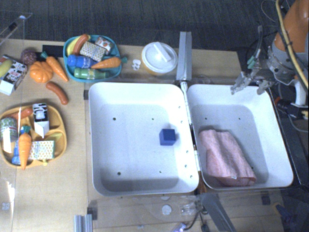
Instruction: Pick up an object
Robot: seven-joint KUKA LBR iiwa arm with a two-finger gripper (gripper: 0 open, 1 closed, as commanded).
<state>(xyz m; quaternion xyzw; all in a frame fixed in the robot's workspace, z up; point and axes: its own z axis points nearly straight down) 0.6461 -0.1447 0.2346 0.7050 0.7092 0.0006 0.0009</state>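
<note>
Camera view: arm cut off at right, end effector (250, 84) spread wide, nothing between fingers.

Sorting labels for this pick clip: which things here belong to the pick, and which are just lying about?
In play:
- blue cube, left bin
- pink cloth, right bin
- gripper, open, over the right bin's far rim

Lying about:
- toy food in the blue bowl
- yellow tray
- loose carrot
- white lid

Blue cube (167, 136), pink cloth (225, 157), white bins (137, 93).
</note>
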